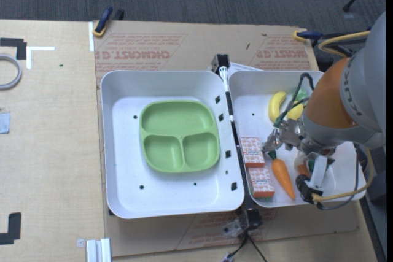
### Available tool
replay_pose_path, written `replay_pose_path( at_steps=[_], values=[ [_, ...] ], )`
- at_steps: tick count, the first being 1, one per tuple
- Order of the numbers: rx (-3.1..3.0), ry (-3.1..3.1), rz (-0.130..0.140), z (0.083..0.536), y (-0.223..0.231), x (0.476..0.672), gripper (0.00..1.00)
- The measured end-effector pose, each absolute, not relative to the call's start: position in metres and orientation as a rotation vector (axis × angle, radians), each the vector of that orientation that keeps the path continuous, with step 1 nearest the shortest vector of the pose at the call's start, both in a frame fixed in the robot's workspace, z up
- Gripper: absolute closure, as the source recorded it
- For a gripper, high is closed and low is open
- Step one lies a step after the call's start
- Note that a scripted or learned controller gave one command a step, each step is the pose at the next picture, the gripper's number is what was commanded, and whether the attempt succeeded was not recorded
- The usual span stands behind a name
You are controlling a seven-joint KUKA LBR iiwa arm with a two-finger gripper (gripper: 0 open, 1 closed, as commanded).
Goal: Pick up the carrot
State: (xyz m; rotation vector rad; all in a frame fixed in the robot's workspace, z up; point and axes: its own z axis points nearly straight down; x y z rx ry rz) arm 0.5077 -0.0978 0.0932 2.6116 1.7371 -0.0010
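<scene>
The carrot [282,178] lay in the right-hand bin [252,102], near its front edge, with its thick end toward the middle of the bin and its point toward the front wall. From my remote station I saw it resting flat on the bin floor, just right of two small red-and-white boxes [256,167] set end to end along the bin's left wall. The gripper [274,143] hung just above the carrot's thick end, close to it; I could not tell from this slanted view whether the jaws were open or closed, and I saw nothing between them. The arm [350,95], grey with its orange band, reached in from the right and covered much of the right half of that bin. A banana [277,105] lay toward the back of the same bin, beside something green that the arm partly hid. A yellow-sheathed cable [334,196] looped below the wrist, over the bin's front right corner. In the left-hand bin [120,150] sat a green divided plate [179,135] with three compartments, well apart from the carrot. Both bins stood on a sheet of cardboard [153,46] on the bench.
</scene>
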Motion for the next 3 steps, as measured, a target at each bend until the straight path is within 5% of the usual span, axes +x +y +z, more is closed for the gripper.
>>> replay_pose_path(
  at_steps=[1, 2, 3],
  values=[
    [2.574, 1.803, 0.0, 0.092, -0.109, 0.478, 0.0],
    [2.574, 1.802, 0.001, 0.101, -0.109, 0.479, 1.0],
    [2.781, 1.46, 0.0, 0.192, -0.037, 0.479, 1.0]
  ],
)
